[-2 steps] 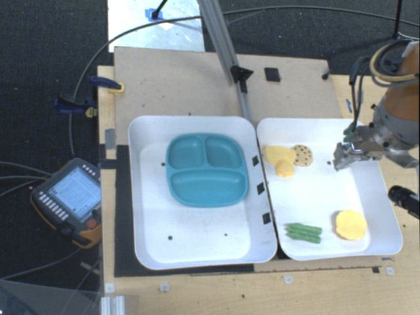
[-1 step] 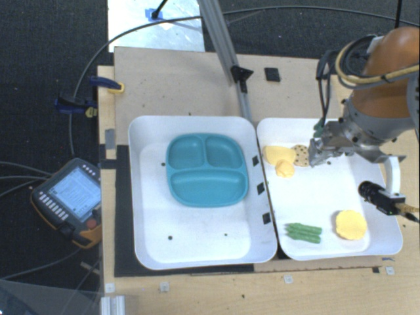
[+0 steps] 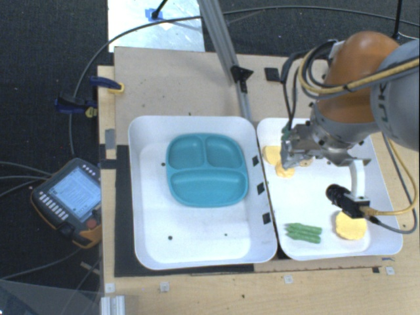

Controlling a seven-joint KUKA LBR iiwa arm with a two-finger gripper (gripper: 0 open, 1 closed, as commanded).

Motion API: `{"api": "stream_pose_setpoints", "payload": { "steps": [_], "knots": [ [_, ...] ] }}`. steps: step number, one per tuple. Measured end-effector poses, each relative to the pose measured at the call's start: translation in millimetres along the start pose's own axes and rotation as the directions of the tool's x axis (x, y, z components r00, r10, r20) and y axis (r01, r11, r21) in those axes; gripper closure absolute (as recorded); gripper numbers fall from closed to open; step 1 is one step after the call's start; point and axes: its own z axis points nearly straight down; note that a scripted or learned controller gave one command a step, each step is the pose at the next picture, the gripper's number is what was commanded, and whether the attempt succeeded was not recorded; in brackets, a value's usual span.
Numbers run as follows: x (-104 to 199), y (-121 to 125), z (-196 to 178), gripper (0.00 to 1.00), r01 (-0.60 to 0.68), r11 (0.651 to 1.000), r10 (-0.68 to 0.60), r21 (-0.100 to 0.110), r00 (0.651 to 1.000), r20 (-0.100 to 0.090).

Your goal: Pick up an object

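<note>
My gripper [image 3: 289, 161] is low in the right bin [image 3: 387, 245], near that bin's left wall. It stands right over two small yellow food pieces: one [image 3: 271, 154] shows just to its left, the other [image 3: 285, 171] peeks out below it. The gripper body hides where its tips meet them. Nearer the front of the same bin lie a green bean pod toy [image 3: 303, 232] and a round yellow piece [image 3: 350, 227].
The left bin [image 3: 147, 241] holds a teal divided plate [image 3: 207, 169]. A black connector with a yellow cable [image 3: 346, 199] hangs off the arm above the round yellow piece. A teach pendant [image 3: 69, 199] lies on the floor at the left.
</note>
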Motion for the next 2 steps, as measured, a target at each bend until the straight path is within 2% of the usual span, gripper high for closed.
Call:
{"api": "stream_pose_setpoints", "payload": {
  "steps": [1, 2],
  "knots": [
    [53, -2, 16, 1.0, 0.0, 1.0, 0.0, 0.001, 1.0, 0.0],
    [97, -8, 16, 1.0, 0.0, 1.0, 0.0, 0.0, 1.0, 0.0]
  ]
}}
